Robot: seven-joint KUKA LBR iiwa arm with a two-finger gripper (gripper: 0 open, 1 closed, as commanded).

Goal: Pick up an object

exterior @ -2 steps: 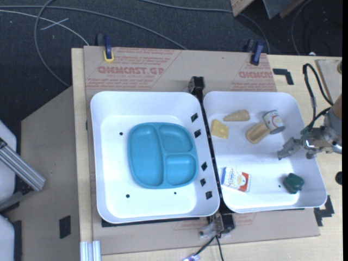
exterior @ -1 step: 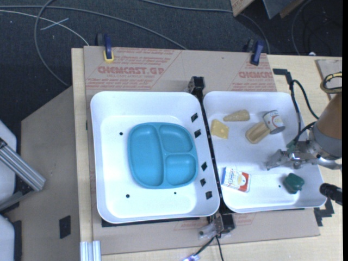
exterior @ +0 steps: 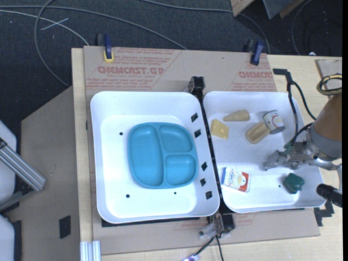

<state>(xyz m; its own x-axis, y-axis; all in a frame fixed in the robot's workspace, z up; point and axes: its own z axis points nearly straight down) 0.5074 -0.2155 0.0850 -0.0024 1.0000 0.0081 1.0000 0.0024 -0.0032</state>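
White plastic bins sit side by side on the bench. The left bin has a blue plate with three parts in it. The right bin has a tan bread-shaped piece, a yellow cheese-like wedge, a tan roll with a silver end, a small red and white box and a dark green block. The grey metal tool is low in the right bin, near the green block and touching none of the things. Its fingers are too small to make out.

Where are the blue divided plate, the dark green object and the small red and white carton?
blue divided plate point(exterior: 162, 154): camera view, its centre ridge.
dark green object point(exterior: 294, 182): camera view, its top.
small red and white carton point(exterior: 236, 179): camera view, its printed face.
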